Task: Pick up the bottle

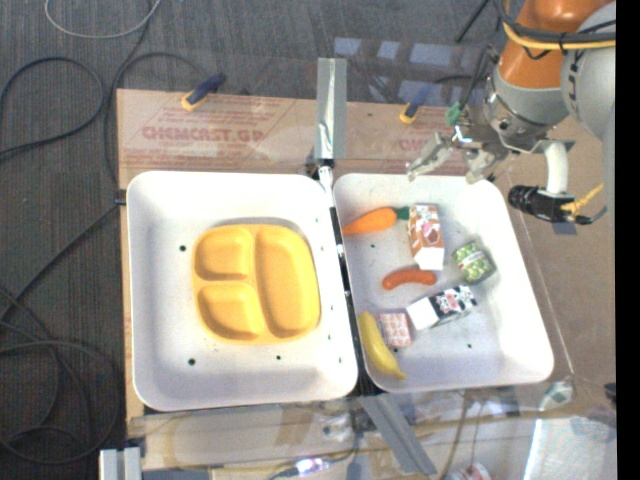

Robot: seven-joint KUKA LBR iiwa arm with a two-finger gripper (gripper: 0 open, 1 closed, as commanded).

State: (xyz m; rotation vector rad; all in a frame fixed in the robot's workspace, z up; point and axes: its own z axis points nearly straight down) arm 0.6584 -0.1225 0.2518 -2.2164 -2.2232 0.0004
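Looking down from the one camera, we see two white bins side by side. The left bin [160, 298] holds a yellow tray [258, 280] with compartments. The right bin [520, 298] holds the small things: a carrot [368, 220] near its far left corner, a carton [425, 236] just beside it, a sausage [408, 278], a banana [380, 346] by the near left wall, a small pink packet [395, 328] touching the banana, and a black and white carton [445, 305].

The bottle [473, 262], as we judge it, is the small green object lying on its side near the middle right of this bin, between the carton and the black and white carton. It is too small for us to be sure.

The gripper [452, 160] hangs over the far edge of the right bin, its two fingers spread apart with nothing between them.

What could go wrong? The bottle lies flat and is probably round, so it may roll away when one finger touches it first. The two cartons are near, so the spread fingers may strike one on the way down or catch it instead.
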